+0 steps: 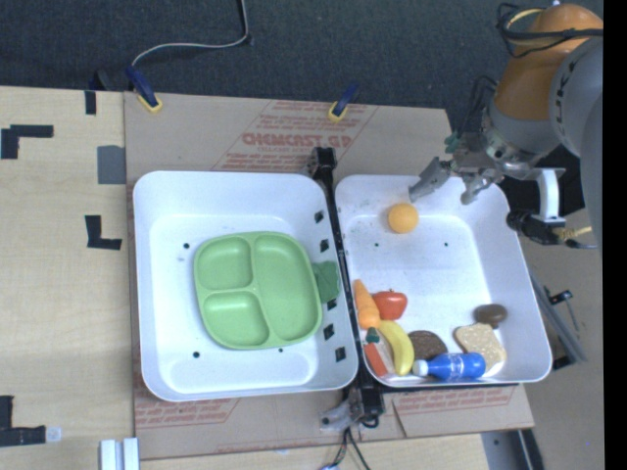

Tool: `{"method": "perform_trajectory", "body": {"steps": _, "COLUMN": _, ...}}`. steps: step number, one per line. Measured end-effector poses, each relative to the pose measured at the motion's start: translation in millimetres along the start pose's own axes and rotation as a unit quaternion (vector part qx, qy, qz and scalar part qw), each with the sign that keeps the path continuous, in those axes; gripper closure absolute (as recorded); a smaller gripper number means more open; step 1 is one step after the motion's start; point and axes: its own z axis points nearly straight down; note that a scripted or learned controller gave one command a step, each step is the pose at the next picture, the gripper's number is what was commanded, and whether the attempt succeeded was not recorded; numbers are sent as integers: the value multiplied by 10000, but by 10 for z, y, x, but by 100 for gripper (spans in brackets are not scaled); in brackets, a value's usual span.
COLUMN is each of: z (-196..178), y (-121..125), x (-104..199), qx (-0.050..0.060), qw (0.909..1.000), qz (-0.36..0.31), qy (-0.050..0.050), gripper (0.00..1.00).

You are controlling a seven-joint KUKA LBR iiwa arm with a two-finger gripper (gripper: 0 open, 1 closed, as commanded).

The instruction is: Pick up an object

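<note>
Cardboard sheeting covers the bench (284,135) beneath two shallow white bins set side by side. No single object is marked out by the task; the nearest candidate is a small orange ball (402,218), lying alone on the floor of the right bin (519,272), just below and to the left of the jaws. The gripper (452,180) hangs over the far rim of that bin with its two fingers spread apart and nothing between them; the ball sits apart from both fingertips, with bare white floor around it and nothing blocking the way down.

Farther from the jaws, along the bin's near side, other pieces crowd together: a red tomato (391,304) touching an orange carrot (364,306), a yellow banana (396,347), a dark round cookie (427,344), a blue bottle (454,366) lying on its side, a slice of toast (480,343) and a brown nut-like lump (490,314).

Well to the left of the jaws, across the divider, the left bin (162,213) holds a green compartment plate (257,289) with a small green object (327,280) at its right edge.
</note>
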Motion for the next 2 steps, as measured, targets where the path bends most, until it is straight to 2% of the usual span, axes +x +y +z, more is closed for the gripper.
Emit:
{"method": "perform_trajectory", "body": {"steps": 1, "z": 784, "y": 161, "x": 343, "qx": 12, "qw": 10000, "qz": 2, "qy": 1, "gripper": 0}}
{"method": "perform_trajectory", "body": {"steps": 2, "z": 1134, "y": 173, "x": 485, "qx": -9, "qw": 10000, "qz": 0, "qy": -11, "gripper": 0}}
